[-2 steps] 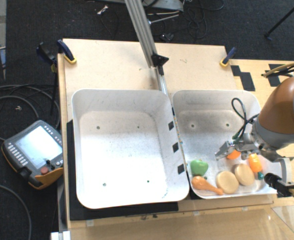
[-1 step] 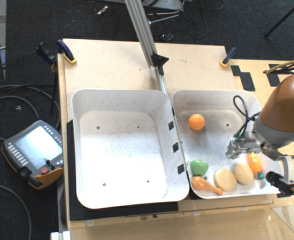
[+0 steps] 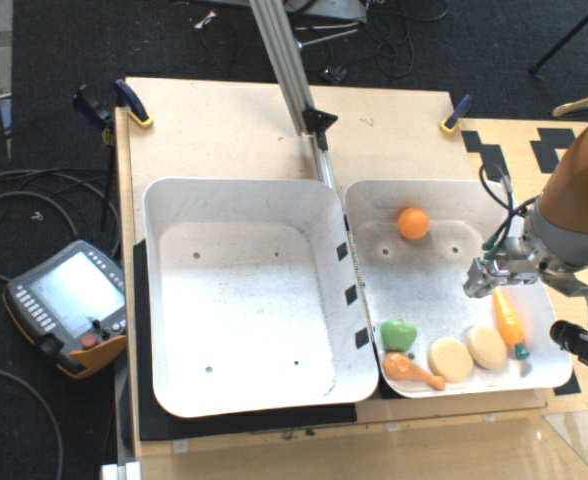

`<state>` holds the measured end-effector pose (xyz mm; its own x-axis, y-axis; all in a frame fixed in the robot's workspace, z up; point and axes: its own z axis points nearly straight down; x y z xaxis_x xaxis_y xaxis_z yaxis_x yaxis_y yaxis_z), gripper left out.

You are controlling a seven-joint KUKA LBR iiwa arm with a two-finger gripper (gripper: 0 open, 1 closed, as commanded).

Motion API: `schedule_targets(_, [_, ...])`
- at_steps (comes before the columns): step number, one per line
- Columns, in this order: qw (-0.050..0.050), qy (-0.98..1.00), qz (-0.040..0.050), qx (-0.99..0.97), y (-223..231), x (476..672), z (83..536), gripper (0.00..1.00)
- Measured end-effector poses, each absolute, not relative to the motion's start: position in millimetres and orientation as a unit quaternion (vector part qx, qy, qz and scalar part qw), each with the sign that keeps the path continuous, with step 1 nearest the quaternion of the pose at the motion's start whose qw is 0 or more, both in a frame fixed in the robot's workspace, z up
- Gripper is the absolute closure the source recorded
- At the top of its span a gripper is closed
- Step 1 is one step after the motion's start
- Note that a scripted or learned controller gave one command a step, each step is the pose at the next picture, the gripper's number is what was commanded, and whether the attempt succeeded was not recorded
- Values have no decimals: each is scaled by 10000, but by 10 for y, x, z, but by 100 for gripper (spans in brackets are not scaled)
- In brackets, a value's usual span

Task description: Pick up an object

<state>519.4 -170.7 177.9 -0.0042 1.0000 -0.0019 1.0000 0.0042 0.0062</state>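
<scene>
Carrot (image 3: 507,318) just below tool (image 3: 481,280)

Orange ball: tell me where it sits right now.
The round orange ball lies alone in the far part of the right-hand shallow white bin, apart from the green toy pepper and other toy food along that bin's near edge.

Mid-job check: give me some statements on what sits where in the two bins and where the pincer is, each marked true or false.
1. The orange ball lies in the right bin. True.
2. The green toy lies in the left bin. False: it lies in the right bin, near its front left corner.
3. The pincer is over the right bin. True.
4. The carrot touches the orange ball. False: they lie well apart.
5. The ball sits among the front items. False: it lies alone near the back.
</scene>
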Motion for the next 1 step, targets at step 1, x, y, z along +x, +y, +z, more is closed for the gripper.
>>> schedule_targets(1, [37, 7085, 16, 7057, -1742, 5190, 2409, 100])
